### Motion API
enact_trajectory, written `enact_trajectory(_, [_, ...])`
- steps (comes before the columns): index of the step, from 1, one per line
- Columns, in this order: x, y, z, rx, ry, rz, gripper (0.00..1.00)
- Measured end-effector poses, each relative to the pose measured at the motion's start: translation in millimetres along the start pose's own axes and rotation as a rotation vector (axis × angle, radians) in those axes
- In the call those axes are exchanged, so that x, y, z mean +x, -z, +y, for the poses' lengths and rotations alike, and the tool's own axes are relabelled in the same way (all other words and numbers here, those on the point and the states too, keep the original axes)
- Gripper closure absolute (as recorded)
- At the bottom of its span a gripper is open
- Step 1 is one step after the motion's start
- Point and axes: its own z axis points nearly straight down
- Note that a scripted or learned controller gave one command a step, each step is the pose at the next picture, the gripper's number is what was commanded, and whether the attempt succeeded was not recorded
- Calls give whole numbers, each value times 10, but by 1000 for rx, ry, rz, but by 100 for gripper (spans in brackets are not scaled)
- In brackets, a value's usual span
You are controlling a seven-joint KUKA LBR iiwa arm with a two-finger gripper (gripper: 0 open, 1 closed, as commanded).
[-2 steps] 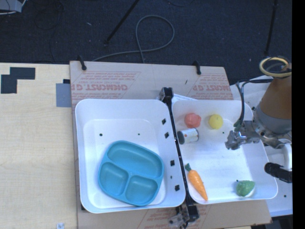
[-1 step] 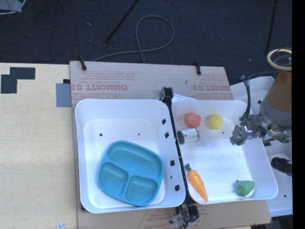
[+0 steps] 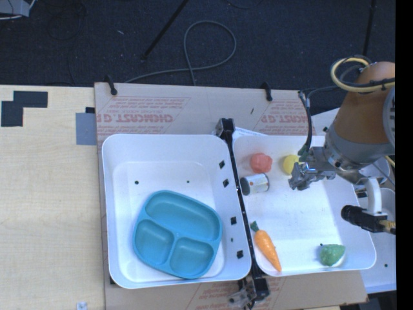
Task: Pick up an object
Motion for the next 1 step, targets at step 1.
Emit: enact_trajectory(1, [610, -46, 127, 2, 0, 0, 100])
